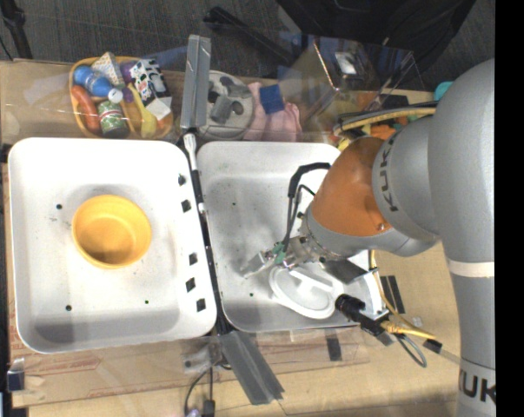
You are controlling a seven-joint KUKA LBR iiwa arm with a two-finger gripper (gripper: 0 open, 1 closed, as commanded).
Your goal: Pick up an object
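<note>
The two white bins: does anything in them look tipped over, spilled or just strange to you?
Nothing looks spilled or broken. The left bin holds a yellow bowl sitting upright. In the right bin, a white cup-like object lies near the front edge, under the arm's gripper; whether it is tipped is hard to tell.

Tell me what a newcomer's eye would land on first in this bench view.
The yellow bowl stands out, sitting alone in the left bin. Next comes the grey arm with its orange band, bent low over the right bin, where a white cup-like object lies beneath the wrist.
</note>
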